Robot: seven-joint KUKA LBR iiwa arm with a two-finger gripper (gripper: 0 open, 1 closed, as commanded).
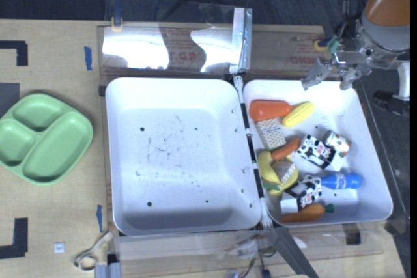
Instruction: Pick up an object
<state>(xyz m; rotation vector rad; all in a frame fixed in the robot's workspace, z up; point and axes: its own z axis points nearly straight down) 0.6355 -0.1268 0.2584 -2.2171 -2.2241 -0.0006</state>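
1. Nearest the camera, the front of the right bin (374,195) holds an orange carrot (303,212) against the front wall; just behind it lie a black-and-white cow-patterned piece (306,190) and a blue bottle (340,181) with a white cap.
2. Further in, a yellow banana (268,174) lies by the bin's left wall, touching a grey grater-like piece (285,170); a second cow-patterned toy (320,149) sits to their right, with a small orange piece (285,150) beside it.
3. Behind those, a speckled tan block (271,133) lies near the left wall; a large orange carrot (268,109) and a yellow corn cob (297,114) touch at the bin's back.
4. The left bin (172,150) stands just beside the right one; a green divided plate (43,137) rests on the worktop (45,55), well apart to the left.
5. Farthest back, the pincer (330,75) hangs over the right bin's rear rim, its two prongs spread apart with nothing between them; all the objects lie nearer the camera than it, the corn cob closest, the carrots and bottle well apart from it.
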